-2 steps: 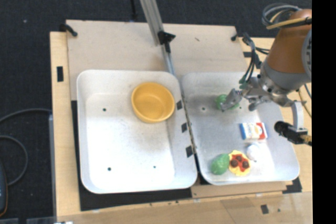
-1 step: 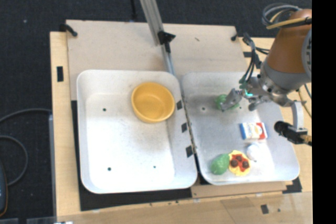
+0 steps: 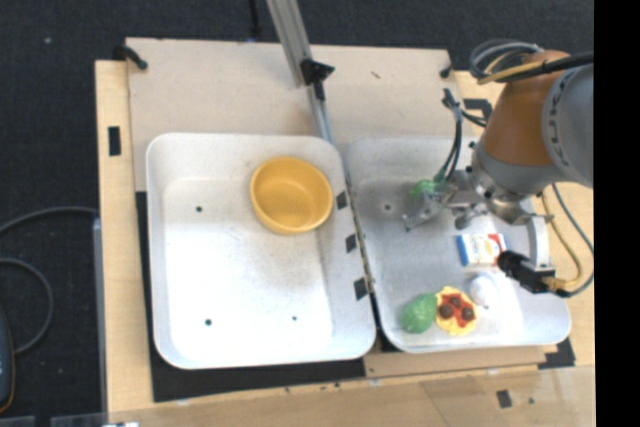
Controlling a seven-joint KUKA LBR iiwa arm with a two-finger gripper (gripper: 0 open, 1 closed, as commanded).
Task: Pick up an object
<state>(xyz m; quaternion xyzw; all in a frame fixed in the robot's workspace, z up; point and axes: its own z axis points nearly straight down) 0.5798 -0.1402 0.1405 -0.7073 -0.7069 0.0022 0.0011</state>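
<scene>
Action centres on the right-hand shallow white bin [image 3: 400,245], where the grey arm with the orange band [image 3: 525,130] reaches in from the right and hangs its end effector [image 3: 425,200] low over the bin's upper middle. Something small and green [image 3: 427,186] sits right at the tip, but it's too blurred to say whether that is a gripped item or just part of the tool, so I cannot tell how the end effector stands, and I won't call a grasp.

Candidates for picking all lie in that same bin, nearer the front and right: a white and blue carton with a red mark [image 3: 478,247] just below the wrist, a small pale rounded piece [image 3: 482,289] beneath it, a yellow and red patterned toy [image 3: 457,309], and a green leafy lump [image 3: 419,312] touching its left side. Over in the left white bin [image 3: 200,315] a yellow plastic bowl [image 3: 290,194] sits alone near the top right.

Risks from here, as I judge them: the end effector is well apart from the cluster, so a descent at this spot may close on bare floor. The green lump and the patterned toy are so tight together that a grab could nudge one and miss both. Loose cables [image 3: 565,265] trailing by the wrist could sweep the carton.
</scene>
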